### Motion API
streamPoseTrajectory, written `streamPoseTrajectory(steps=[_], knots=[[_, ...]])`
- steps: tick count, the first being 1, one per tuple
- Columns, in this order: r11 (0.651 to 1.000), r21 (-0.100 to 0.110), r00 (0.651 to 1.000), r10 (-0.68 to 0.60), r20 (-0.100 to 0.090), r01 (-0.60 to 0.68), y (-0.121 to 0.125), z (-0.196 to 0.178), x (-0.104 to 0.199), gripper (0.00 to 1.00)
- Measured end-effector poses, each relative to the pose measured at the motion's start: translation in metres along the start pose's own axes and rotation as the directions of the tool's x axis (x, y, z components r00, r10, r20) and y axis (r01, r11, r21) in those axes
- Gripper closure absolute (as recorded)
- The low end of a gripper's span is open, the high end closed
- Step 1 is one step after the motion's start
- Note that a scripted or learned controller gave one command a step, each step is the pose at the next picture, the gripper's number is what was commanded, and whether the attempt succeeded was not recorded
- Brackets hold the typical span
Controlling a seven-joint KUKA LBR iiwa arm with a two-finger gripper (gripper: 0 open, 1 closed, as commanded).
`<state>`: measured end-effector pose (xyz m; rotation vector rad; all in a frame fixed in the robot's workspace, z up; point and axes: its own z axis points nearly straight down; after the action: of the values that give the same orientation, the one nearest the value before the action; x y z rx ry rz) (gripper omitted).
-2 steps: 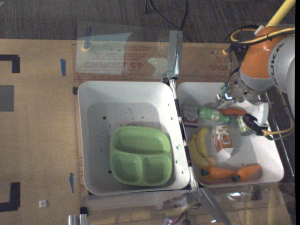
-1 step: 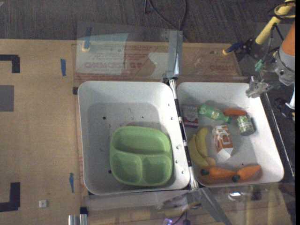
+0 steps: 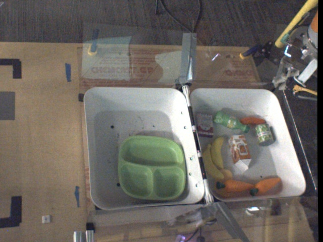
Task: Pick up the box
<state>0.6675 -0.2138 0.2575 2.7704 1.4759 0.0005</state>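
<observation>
Since the arm is parked way up at the top right corner, well apart from everything, the gripper (image 3: 303,59) hasn't got near the job yet, and honestly I can't tell what state it's in from this angle, too much clutter up there.

The box (image 3: 239,148) is the little white and orange carton lying flat near the middle of the right bin (image 3: 287,135). A second small carton (image 3: 204,124) leans by the bin's left wall, so either could count, but the middle one looks easier.

My take on doing it well: come straight down over the middle box and close across its narrow sides. Watch the bananas (image 3: 215,159) just beside it on the left and the carrots (image 3: 250,186) below it. The green can (image 3: 263,133) and bottle (image 3: 230,120) sit further up, less of a worry. The left bin (image 3: 101,110) just has a green tray (image 3: 151,168), ignore it.
</observation>
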Motion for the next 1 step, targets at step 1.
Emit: streamPoseTrajectory(steps=[1], knots=[[0.842, 0.002, 0.842, 0.54, 0.0, -0.54, -0.0141, -0.0269, 0.0208, 1.0]])
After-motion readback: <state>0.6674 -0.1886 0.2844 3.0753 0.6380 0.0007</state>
